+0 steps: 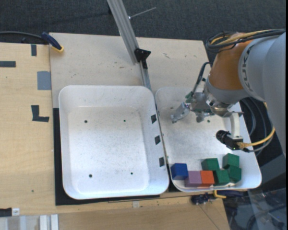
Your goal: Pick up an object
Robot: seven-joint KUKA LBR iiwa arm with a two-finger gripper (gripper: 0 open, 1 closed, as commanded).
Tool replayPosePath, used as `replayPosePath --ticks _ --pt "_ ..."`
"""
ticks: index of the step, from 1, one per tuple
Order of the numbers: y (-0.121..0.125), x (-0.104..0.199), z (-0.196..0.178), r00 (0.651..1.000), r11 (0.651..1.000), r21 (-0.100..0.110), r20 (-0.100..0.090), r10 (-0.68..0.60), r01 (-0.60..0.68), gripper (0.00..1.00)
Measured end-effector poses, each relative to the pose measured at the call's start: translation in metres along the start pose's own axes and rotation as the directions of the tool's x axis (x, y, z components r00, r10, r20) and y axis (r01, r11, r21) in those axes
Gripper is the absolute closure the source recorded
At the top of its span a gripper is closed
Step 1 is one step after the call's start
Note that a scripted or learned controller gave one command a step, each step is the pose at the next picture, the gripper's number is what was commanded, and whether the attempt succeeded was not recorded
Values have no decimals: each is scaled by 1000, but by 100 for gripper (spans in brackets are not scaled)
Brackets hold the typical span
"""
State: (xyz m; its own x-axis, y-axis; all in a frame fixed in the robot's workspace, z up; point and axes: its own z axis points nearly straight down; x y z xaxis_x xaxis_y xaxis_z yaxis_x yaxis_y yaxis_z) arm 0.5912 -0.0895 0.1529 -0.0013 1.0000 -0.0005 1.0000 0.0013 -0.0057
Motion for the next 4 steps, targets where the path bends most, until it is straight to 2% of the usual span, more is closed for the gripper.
replayPosePath --ticks 1,3,4 --pt "1 1 -13 1000 1000 -4 -1 -1 1 100" --pt "1 -9 -110 1000 1000 -10 0 0 0 100" --pt "-20 44 -112 1000 1000 -4 -2 -5 5 100"
